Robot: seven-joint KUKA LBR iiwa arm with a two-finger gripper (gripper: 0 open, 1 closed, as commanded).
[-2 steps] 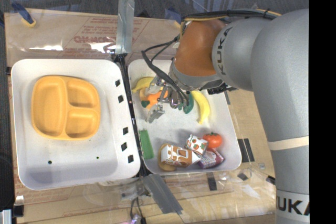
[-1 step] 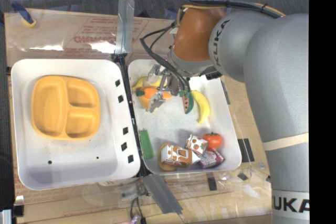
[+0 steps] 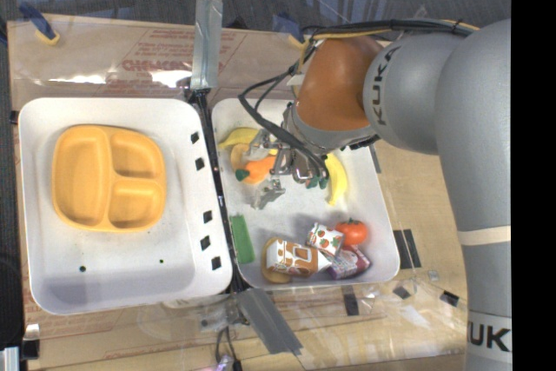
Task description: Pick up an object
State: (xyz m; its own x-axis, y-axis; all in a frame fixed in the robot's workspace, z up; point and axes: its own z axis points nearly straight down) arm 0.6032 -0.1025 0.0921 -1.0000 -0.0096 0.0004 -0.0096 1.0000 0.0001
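Orange catches me first: a toy carrot [image 3: 254, 170] lies just beside my gripper [image 3: 280, 178], toward the divider, with a yellow banana [image 3: 239, 139] beyond it and another banana [image 3: 337, 180] on my other side. My gripper hangs low in the right bin [image 3: 380, 213]; whether my fingers are spread or closed I cannot tell, and nothing shows between them. So the pick looks undone: closing on something and lifting remain.
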